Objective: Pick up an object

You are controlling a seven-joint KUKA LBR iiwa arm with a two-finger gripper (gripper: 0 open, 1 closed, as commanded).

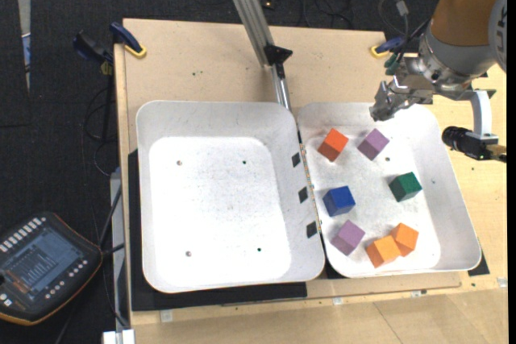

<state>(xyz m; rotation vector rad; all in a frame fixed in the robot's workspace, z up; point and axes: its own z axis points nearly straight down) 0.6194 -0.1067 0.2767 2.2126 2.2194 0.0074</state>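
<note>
Purple and closest to the end effector point(389, 107), a small block point(373, 144) lies in the right bin point(451, 197), toward the table's point(201, 60) far right corner, with an orange block point(332, 144) just beside it on the left. Nearer the table's front edge sit a green block point(405, 186), a blue block point(339, 200), a second purple block point(348, 237) and two orange blocks point(393, 245) touching each other. The left bin point(161, 173) lies alongside. The end effector hovers over the right bin's far edge, holding nothing; whether it is spread or pressed together I cannot tell. A descent here would likely strike the bin's rim or land short of the purple block. The touching orange pair risks a double or skewed grip.
</note>
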